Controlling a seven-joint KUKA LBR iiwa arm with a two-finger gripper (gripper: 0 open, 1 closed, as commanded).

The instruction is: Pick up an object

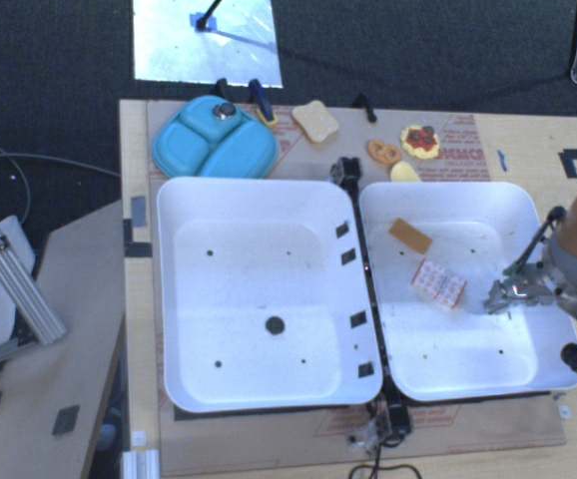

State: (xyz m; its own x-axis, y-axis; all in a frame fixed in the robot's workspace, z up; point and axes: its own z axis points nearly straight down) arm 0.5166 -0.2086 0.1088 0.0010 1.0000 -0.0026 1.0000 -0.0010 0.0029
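Observation:
In the right bin (448, 367) lie a tan rectangular block (409, 236) near the back and a small red-and-white checkered packet (438, 283) in the middle. My gripper (502, 298) hangs at the bin's right side, a short way right of the packet and apart from it. Nothing shows between its fingers. The left bin (209, 367) holds a small dark round piece (275, 324).
Behind the bins on the bench lie a blue divided plate (215, 140), a toast slice (315, 121), a pretzel (382, 152), a small pizza toy (420, 141) and a yellow piece (404, 172). A metal frame (9, 277) stands at the far left.

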